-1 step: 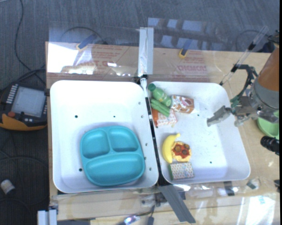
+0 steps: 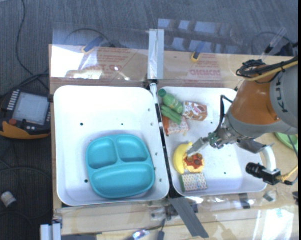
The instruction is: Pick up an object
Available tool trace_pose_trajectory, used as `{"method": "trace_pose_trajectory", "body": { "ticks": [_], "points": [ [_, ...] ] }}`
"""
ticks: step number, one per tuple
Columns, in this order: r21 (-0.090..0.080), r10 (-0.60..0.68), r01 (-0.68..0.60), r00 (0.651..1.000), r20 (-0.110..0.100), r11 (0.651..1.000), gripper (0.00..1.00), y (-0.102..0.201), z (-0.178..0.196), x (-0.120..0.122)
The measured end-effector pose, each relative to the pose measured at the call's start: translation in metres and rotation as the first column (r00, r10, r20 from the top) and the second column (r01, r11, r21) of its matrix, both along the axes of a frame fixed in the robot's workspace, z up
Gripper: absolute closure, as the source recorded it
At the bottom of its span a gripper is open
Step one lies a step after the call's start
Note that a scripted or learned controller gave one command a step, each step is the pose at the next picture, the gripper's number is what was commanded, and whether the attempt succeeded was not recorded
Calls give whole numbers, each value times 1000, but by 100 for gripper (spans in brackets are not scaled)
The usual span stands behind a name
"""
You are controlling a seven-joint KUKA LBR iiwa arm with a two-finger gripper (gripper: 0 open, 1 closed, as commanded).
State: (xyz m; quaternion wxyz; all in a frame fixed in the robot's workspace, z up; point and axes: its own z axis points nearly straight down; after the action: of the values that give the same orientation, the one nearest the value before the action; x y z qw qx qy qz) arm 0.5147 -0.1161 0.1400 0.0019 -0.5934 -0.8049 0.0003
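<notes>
Dark grey carpet surrounds our bench. We reach into the right white bin (image 2: 225, 176); our gripper (image 2: 196, 147) sits just above the yellow plastic banana (image 2: 179, 157) and red-topped toy slice (image 2: 194, 161). Whether it is spread or pressed together, we cannot tell.

Arm (image 2: 270, 104) (cut off at right edge)

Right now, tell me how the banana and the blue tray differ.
The banana is yellow; the tray is blue. The banana is small and curved, while the tray is far larger, broad and split into compartments. The banana lies in the right bin, crowded by other items near the gripper; the tray sits alone in the left bin. Both lie flat on a bin floor, near the wall between the bins.
</notes>
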Motion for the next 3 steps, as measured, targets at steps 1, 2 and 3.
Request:
{"method": "trace_pose_trajectory", "body": {
  "ticks": [1,2,3],
  "points": [
    [-6,123,-123,992,13,992,0,12,-50,-23],
    [-1,92,-92,996,0,996,0,40,43,-6],
    [-2,74,-74,997,-1,997,0,40,43,-32]
  ]
}}
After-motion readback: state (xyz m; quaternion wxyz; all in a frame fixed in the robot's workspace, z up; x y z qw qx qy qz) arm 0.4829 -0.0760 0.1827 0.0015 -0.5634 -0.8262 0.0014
